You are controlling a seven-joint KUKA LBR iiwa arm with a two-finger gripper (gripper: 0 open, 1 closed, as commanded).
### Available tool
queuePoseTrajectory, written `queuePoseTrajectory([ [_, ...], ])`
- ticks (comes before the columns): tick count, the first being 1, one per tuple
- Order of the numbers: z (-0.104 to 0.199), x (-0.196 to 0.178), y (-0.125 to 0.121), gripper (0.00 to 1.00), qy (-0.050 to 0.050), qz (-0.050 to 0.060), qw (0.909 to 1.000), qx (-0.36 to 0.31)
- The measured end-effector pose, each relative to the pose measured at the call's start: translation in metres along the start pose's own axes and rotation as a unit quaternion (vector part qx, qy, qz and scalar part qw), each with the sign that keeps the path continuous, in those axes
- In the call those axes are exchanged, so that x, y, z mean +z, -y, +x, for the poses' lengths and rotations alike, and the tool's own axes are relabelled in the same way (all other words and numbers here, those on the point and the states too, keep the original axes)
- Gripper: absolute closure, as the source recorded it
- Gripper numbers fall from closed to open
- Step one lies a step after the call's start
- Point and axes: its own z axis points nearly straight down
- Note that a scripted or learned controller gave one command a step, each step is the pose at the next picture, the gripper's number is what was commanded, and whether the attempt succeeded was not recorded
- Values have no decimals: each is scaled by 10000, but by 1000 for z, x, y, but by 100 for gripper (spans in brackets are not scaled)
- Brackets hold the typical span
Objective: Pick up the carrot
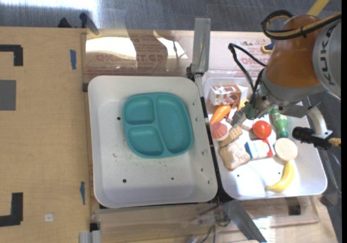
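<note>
- From my remote station I see the small orange plastic carrot (220,113) lying in the right-hand shallow white bin (312,182), near its upper left corner, just below a small printed carton (226,94).
- The claw (242,114) hangs just right of the carrot; I cannot tell its state.
- Judged progress: approach made; grasp and lift not yet done.
- Carton print is unreadable; "KU" shows on the arm.

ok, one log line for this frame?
task: pick carrot | gripper: over right bin, beside carrot | carrot: lying in bin, not lifted | left bin: teal plate
</note>
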Motion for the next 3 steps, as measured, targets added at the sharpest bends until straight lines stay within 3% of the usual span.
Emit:
queuePoseTrajectory([
  [1, 64, 1, -7, 100, -14, 3, 9928, 1202],
  [2, 124, 1, -71, 100, -13, -5, 9860, 1665],
  [3, 72, -18, -4, 100, 5, -1, 9887, 1500],
])
